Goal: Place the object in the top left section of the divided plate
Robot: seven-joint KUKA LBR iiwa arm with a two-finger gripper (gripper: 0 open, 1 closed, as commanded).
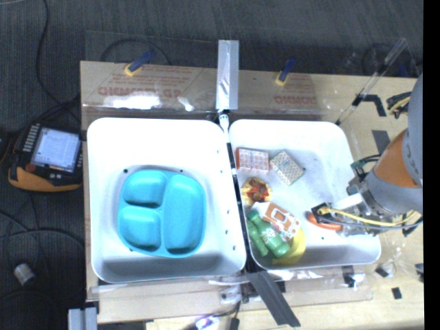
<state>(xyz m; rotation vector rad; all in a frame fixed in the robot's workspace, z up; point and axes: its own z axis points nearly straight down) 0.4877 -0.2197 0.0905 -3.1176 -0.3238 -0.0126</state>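
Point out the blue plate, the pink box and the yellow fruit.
blue plate (182,212), camera view, large right section.
pink box (251,159), camera view, top face.
yellow fruit (300,246), camera view, bare curved end.

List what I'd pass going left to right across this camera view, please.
Handheld screen device → blue divided plate → pink box → speckled grey box → robot arm.

Dark grey carpet floor (227,9) surrounded a pale wooden desk (323,91), with a screened handheld unit (48,155) and loose cables (45,9) at left.
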